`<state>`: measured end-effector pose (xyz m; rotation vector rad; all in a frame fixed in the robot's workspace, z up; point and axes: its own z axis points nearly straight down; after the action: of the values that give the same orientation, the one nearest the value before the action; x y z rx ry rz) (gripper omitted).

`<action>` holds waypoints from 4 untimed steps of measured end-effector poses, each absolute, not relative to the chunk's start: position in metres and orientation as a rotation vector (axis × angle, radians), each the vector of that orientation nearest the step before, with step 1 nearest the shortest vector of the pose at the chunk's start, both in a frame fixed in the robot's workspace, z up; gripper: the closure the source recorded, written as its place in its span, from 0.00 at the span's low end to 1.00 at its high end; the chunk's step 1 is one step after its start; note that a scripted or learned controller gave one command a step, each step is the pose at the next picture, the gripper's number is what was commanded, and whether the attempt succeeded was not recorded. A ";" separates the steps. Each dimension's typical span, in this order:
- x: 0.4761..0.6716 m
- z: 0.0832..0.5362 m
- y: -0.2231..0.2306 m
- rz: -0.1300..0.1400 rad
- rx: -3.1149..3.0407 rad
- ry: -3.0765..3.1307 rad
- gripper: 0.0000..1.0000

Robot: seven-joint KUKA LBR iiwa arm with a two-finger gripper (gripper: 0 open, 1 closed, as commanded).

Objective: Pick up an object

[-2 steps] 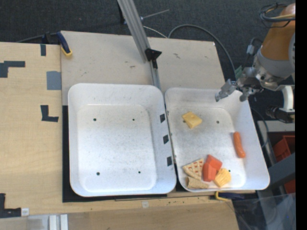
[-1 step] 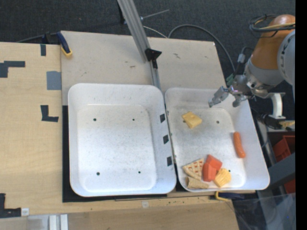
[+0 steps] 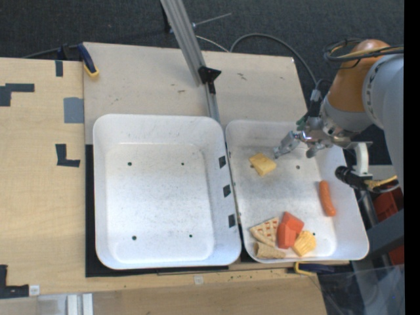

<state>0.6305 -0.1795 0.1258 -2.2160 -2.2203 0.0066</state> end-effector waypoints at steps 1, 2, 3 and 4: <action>0.632 0.139 -0.179 0.002 -2.217 -2.224 1.00; 0.643 0.190 -0.180 -0.004 -2.222 -2.226 1.00; 0.643 0.254 -0.178 -0.004 -2.223 -2.227 1.00; 0.644 0.293 -0.177 -0.003 -2.222 -2.226 1.00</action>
<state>0.6437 -0.1773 0.2935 -2.2219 -2.2259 -0.0029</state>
